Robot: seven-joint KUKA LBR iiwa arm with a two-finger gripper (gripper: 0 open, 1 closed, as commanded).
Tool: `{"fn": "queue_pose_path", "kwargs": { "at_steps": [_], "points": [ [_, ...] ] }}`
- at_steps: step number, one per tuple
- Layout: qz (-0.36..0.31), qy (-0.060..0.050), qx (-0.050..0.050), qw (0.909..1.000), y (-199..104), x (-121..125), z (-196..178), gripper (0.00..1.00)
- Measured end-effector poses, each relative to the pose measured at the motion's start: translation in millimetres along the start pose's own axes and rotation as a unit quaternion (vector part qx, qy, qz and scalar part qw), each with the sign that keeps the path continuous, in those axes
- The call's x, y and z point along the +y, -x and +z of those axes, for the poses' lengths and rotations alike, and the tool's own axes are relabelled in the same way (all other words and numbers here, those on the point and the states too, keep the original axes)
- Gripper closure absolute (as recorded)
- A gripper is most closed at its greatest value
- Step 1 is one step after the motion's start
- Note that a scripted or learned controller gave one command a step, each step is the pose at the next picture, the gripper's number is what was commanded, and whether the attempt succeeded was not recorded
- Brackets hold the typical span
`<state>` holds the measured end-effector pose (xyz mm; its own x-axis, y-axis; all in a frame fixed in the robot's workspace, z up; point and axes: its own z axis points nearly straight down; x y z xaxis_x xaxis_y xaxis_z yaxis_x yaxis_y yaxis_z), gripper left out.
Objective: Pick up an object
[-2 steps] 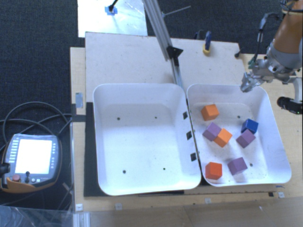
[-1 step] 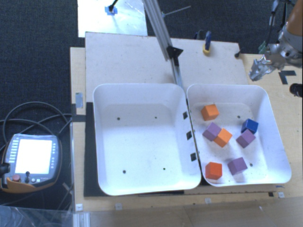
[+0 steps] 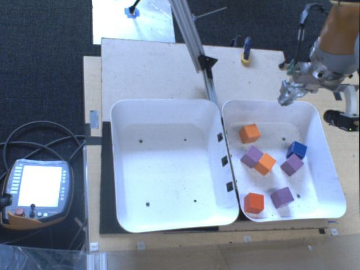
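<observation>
The right bin (image 3: 323, 145) holds several small cubes. An orange cube (image 3: 249, 133) lies near the bin's back left. A purple cube (image 3: 251, 156) touches another orange cube (image 3: 265, 163) in the middle. A blue cube (image 3: 297, 149) sits just behind a purple cube (image 3: 292, 164) on the right. At the front lie a red-orange cube (image 3: 253, 202) and a purple cube (image 3: 282, 196). My gripper (image 3: 286, 95) hangs above the bin's back rim, well away from the cubes, with nothing seen in it.
The left bin (image 3: 121, 151) stands beside the right one, sharing a middle wall. A slanted metal pole (image 3: 191, 35) crosses behind the bins. A yellow-and-blue clamp (image 3: 246, 54) sits on the board at the back. A teach pendant (image 3: 36, 193) lies far left.
</observation>
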<state>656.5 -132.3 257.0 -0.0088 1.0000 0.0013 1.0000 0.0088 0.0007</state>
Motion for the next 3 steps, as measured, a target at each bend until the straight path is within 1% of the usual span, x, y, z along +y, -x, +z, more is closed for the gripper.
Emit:
{"fn": "queue_pose_path", "kwargs": {
  "at_steps": [1,2,3],
  "points": [
    [0.0,-0.001,0.0,1.0,-40.2,-16.5,7.6,1.0],
    [0.0,-0.001,0.001,1.0,-89.2,-41.8,19.4,1.0],
    [-0.001,0.0,0.001,1.0,-136.0,-55.9,11.8,1.0]
  ]
}}
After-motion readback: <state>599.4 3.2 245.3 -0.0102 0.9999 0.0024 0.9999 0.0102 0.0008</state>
